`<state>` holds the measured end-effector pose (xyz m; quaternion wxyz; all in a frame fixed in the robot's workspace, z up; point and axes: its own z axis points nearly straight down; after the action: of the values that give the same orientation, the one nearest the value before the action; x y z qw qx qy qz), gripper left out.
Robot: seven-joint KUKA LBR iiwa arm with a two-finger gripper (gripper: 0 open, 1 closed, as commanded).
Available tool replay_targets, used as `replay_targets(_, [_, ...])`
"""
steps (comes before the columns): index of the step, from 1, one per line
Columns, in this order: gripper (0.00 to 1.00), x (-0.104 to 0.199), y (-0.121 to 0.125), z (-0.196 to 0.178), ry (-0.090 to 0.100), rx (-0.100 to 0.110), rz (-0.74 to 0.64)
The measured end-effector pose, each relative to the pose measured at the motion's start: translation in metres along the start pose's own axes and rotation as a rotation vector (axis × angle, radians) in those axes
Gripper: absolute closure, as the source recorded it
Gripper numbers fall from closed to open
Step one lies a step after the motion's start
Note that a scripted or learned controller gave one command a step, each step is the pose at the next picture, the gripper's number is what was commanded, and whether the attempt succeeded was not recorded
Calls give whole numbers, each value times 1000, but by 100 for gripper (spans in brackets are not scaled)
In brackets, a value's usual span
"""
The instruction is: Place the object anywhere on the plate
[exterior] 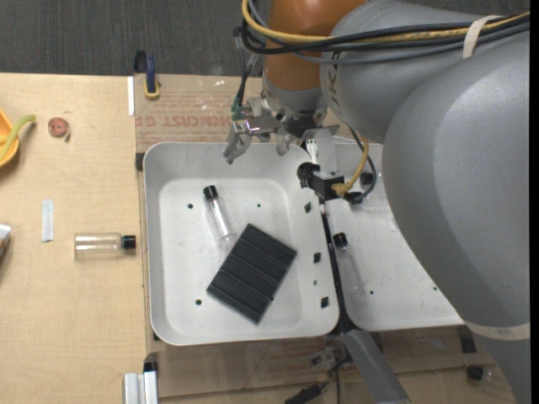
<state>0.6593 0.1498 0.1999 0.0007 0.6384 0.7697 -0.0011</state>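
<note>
1. The pincer [253, 141] hangs over the back rim of the left shallow white bin [168, 310], fingers spread apart, nothing between them.
2. In that bin lies a flat black ribbed rectangular slab [252, 273], tilted on the bin floor.
3. Just beside the slab's upper corner rests a clear plastic tube with a black cap [216, 211].
4. On the pale wooden worktop [76, 326], another clear black-capped bottle [103, 242] lies on its side, left of the bin.
5. Red lettering runs across the brown cardboard [189, 116] behind the bin, too faint to read.

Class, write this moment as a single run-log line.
arm: over left bin back rim | tool: nothing seen held | vial: in bin, lying | black slab: in bin, beside vial | placement: not done
</note>
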Motion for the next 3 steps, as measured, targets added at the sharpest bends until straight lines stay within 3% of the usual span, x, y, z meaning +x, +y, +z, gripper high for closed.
replay_targets(1, [0,-71,-14,9,1,1,-252])
replay_targets(2, [0,-117,-22,-141,0,0,-453])
replay_targets(3, [0,-196,-37,-190,-1,-3,-544])
